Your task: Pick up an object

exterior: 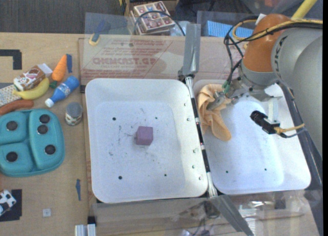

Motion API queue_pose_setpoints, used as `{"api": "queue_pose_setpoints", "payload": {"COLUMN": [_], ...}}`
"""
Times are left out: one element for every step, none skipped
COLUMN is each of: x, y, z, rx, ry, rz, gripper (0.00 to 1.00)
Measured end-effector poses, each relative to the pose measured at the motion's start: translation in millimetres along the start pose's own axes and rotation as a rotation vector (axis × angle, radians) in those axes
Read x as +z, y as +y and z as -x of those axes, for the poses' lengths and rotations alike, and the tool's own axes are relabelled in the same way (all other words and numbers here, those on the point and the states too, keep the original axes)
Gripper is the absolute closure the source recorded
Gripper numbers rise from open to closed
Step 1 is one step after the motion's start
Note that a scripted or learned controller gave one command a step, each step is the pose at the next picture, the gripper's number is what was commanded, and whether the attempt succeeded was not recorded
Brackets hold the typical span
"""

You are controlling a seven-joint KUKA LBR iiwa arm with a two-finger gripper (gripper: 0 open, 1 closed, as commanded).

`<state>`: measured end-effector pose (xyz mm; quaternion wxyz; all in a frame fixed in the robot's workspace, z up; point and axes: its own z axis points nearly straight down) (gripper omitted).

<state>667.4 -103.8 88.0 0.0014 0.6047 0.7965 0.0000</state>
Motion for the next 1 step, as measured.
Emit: {"api": "queue_pose_setpoints", "payload": {"x": [-11.0], "y": [1.0], "z": [-1.1], "rx": [-0.003], "ry": [0.000], "rz": [0.002], "gripper": [1.00]}}
